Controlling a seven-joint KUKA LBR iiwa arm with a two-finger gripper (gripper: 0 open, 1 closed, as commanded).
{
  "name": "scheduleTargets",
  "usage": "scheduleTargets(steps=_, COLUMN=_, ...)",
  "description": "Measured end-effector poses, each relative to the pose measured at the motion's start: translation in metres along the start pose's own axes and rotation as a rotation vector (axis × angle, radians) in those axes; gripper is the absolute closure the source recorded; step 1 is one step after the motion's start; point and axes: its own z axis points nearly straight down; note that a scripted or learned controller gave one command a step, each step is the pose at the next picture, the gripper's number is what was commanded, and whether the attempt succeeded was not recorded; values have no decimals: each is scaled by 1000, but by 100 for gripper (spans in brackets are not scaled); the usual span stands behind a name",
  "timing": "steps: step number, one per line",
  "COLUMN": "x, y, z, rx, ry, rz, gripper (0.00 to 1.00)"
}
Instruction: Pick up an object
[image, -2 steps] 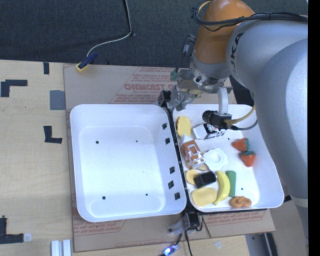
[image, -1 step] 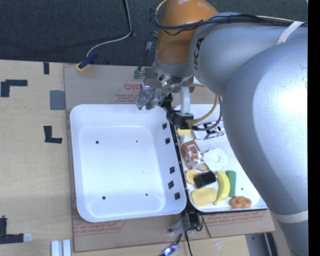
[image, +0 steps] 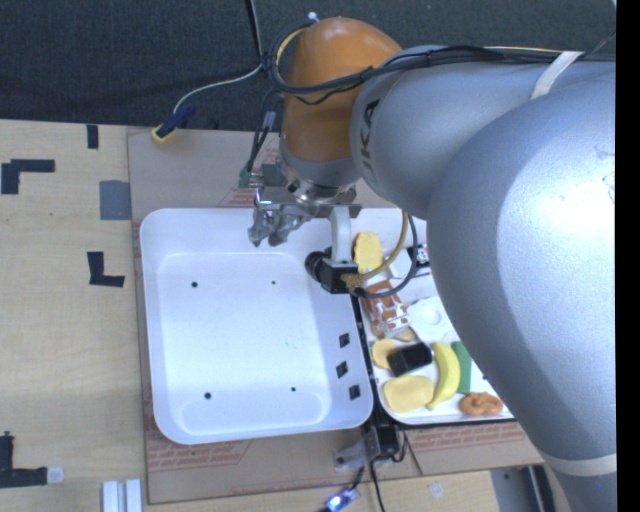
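Camera view: yellow curved banana (image: 449, 374) (right bin (image: 497, 412)); tool (image: 270, 235) grip state unclear.

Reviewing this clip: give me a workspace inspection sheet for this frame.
Surface: wooden bench bearing left bin and right bin.
Job's things: banana, black block, yellow pieces, orange piece, all in right bin.
Clutter: black tape marks on bench.
Grippers: gripper over left bin's far edge.
Cables: yellow cable beyond the bench.
Surroundings: dark backdrop.
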Motion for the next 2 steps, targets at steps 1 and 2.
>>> scheduleTargets(steps=1, x=14, y=-22, z=29, rx=1, ry=-1, rz=2, gripper=100)
scheduleTargets(steps=2, x=19, y=-66, z=31, rx=1, ry=-1, rz=3, gripper=100)
